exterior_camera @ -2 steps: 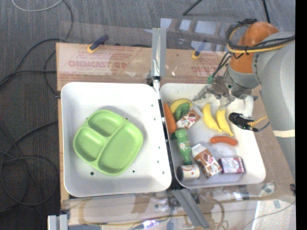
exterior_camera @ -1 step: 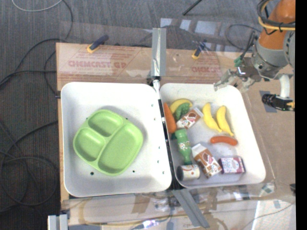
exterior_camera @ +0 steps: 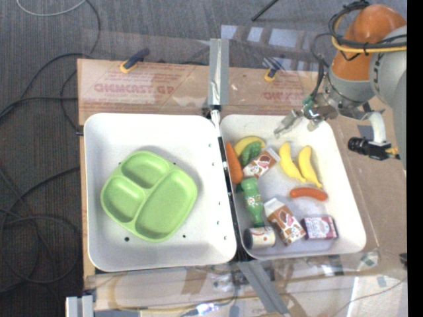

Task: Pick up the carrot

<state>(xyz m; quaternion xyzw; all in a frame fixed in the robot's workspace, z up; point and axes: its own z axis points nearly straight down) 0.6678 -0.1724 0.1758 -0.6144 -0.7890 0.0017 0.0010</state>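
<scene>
1. The carrot point(exterior_camera: 233, 164) lies in the right bin point(exterior_camera: 344, 170), pressed up against its left wall. It is long and orange and runs along that wall.

2. The gripper point(exterior_camera: 295, 120) hangs over the top edge of the same bin, near the back right corner. It is well apart from the carrot.

3. Its fingers point(exterior_camera: 283, 127) look spread a little and there is nothing between them. They are small and a bit blurry from here, so I cannot say just how wide they are.

4. To do this step well, I think the arm has to go left across the bin and a little toward the front until it is right above the middle of the carrot.

5. It should turn the fingers so they close across the thin way of the carrot, not along it.

6. This looks tricky. The wall is on one side, so one finger has very little room there.

7. On the other side, a small box point(exterior_camera: 261, 163) and a green bottle point(exterior_camera: 251, 200) sit just beside the carrot. A green and yellow fruit point(exterior_camera: 248, 147) sits near its top end. The fingers could bump or grab those by mistake.

8. There is also an orange sausage point(exterior_camera: 308, 193) in the bin. It is not the carrot.

9. Going down slowly and straight would be best, I think.
</scene>
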